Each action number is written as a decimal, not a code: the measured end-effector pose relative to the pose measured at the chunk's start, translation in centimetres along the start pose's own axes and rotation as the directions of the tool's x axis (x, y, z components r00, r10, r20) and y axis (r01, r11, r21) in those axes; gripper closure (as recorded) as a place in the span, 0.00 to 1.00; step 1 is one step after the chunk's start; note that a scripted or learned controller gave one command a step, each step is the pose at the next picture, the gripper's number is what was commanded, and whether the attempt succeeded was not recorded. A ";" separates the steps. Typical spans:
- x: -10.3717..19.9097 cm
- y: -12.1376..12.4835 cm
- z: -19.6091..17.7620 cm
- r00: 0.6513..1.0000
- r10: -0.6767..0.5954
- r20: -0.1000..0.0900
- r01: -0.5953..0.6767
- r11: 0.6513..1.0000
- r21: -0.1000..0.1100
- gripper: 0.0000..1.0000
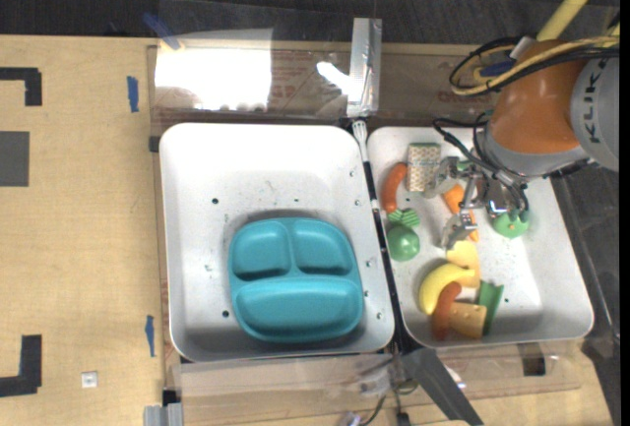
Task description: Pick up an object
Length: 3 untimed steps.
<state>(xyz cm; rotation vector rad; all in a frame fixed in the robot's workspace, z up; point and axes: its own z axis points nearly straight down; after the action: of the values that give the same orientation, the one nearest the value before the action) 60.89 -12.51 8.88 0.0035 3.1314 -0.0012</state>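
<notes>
The teal plastic divided tray (pixel 294 277) fills the left white bin (pixel 197 168). In the right white bin (pixel 561 286) the toy food lies heaped: green pepper (pixel 403 240), yellow banana (pixel 440 282). The gripper (pixel 461 229) hangs just over the banana; whether it is clenched I cannot tell. It should come straight down, centred on one piece.

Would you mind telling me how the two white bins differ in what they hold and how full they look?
The left bin holds one big teal divided plate, while the right bin holds many small toy foods, among them a banana and a carrot. The gripper is over the right bin, not the left. Both are shallow, white and side by side.
</notes>
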 end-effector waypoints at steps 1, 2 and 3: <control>-0.4 0.1 -1.4 1.000 -0.002 0.014 0.002 1.000 0.003 1.00; -0.4 0.1 -1.3 1.000 -0.003 0.010 0.003 1.000 0.002 0.00; -0.8 0.0 0.0 0.994 0.106 0.000 -0.106 0.994 -0.001 0.00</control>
<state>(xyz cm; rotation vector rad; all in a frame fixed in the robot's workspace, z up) 61.68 -12.48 8.86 0.1700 3.1269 0.0009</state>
